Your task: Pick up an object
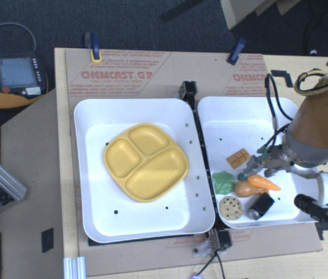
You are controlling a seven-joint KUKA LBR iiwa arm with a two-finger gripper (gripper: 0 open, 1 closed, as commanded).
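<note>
The arm leans in over the right bin (210,118), its gripper (255,168) low among the toys, though I cannot tell how it is set. An orange carrot (263,183) lies just below the gripper. Left of the carrot sits a green leafy piece (222,182), above it a brown waffle (238,157), below it a black block (261,206) and a round cracker (230,206). A yellow divided plate (146,161) rests in the left bin (88,173).

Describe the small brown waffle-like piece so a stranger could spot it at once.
Look in the right-hand white bin, at the cluster of small items near its lower left. The waffle piece lies at the top of that cluster, above the green leafy item. It alone is flat, rectangular and tan-brown with a grid pattern; the carrot is orange and tapered.
</note>
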